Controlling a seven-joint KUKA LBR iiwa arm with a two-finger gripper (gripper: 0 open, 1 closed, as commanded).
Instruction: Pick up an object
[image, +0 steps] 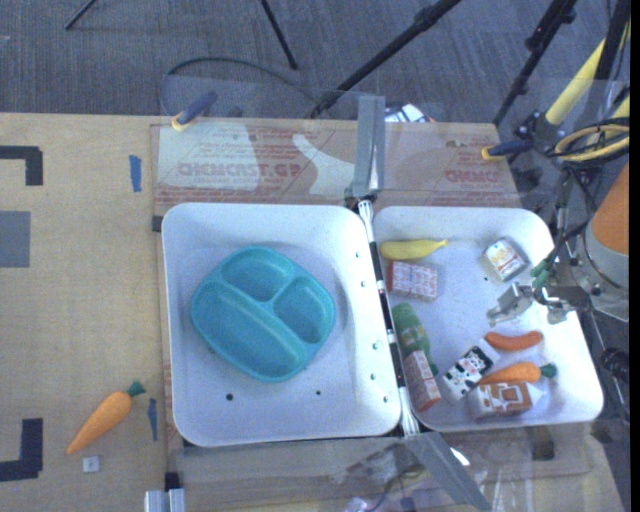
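The arm (612, 235) came in from the right edge of the view, its orange band showing just above a pale grey wrist. To the left of the wrist, the gripper (510, 305) reached out on dark metal links, low and pointing leftward. Its two pale fingers (503, 312) stood apart, with nothing seen between them.

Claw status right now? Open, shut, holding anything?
Claw: cannot be told at this resolution; nothing visibly held. It sits above the right bin, near the sausage.
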